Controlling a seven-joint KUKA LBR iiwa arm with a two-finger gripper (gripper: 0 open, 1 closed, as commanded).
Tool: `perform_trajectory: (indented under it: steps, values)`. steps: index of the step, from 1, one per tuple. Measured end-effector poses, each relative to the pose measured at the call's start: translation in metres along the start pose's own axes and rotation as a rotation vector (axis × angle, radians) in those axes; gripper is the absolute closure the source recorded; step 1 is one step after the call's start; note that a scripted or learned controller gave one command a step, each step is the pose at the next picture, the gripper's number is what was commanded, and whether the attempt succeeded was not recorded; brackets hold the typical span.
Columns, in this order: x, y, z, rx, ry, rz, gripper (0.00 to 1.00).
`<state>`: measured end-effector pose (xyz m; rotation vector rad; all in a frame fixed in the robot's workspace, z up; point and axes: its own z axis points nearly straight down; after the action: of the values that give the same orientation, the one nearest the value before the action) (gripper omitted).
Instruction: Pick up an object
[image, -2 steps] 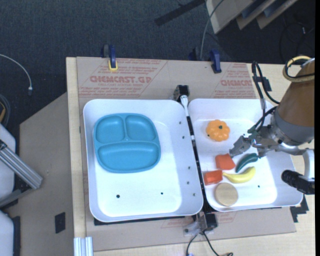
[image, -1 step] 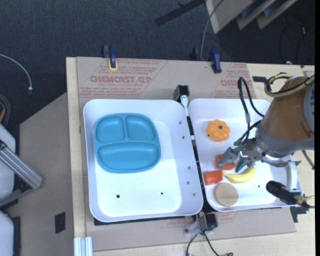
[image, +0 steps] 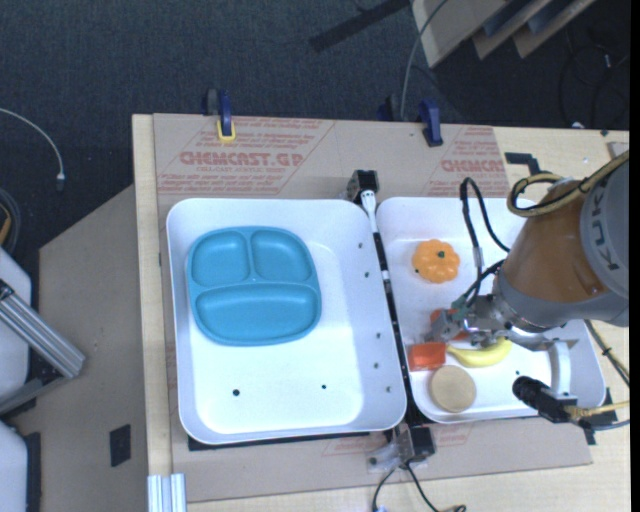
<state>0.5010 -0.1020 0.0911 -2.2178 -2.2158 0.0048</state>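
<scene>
My gripper (image: 462, 323) is low in the right bin (image: 400, 225), near its front. Just under it lies a yellow banana (image: 480, 354), touching or almost touching it. A red block (image: 427, 355) lies to the left of the banana, and a small red part shows right at the gripper's left side. In front of these sits a tan round disc (image: 452, 388). An orange pumpkin-like fruit (image: 437, 261) rests farther back in the same bin, apart from the gripper. The arm (image: 560, 260) covers the right side of this bin.
The left bin (image: 270, 400) holds a blue divided plate (image: 256, 285) in its back half. A black divider rail (image: 380, 270) runs between the bins. Cables loop above the wrist at the right.
</scene>
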Motion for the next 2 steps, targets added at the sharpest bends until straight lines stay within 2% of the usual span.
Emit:
perform_trajectory:
  steps: [1, 2]
  values:
    - [0.0, 0.001, -0.013, -0.006, -0.002, 0.001, 1.0]
    - [-0.002, -0.005, -0.056, -0.01, -0.004, 0.0, 1.0]
